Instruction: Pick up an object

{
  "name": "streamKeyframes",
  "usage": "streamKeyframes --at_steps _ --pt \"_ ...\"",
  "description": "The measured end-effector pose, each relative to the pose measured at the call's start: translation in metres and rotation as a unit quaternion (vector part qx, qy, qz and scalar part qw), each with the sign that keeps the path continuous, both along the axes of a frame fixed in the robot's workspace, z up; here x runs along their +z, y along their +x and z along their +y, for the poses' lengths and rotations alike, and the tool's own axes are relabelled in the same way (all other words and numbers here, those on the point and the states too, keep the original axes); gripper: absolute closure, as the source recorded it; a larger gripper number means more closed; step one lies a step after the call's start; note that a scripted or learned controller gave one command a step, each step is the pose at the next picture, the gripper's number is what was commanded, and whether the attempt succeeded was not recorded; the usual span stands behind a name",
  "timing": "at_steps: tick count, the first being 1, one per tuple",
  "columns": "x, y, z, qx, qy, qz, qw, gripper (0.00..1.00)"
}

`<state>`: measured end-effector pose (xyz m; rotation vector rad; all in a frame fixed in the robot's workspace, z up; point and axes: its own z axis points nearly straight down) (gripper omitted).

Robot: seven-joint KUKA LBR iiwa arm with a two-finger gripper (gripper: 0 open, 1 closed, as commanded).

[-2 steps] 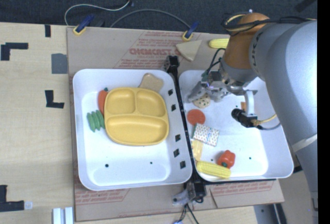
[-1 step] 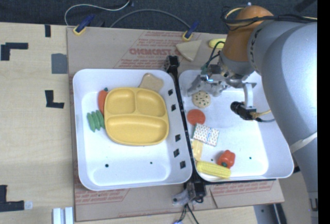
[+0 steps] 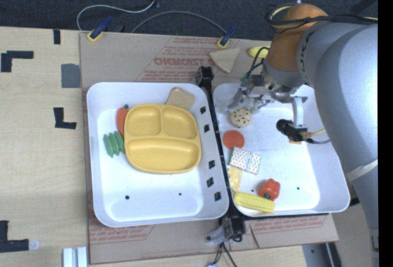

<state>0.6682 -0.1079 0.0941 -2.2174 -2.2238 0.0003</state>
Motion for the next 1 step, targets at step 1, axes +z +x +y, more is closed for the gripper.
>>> streamKeyframes --at_steps 1 --pt "0.0957 -0.0301 0.0599 0.002 0.001 -0.002 1.0 1.0"
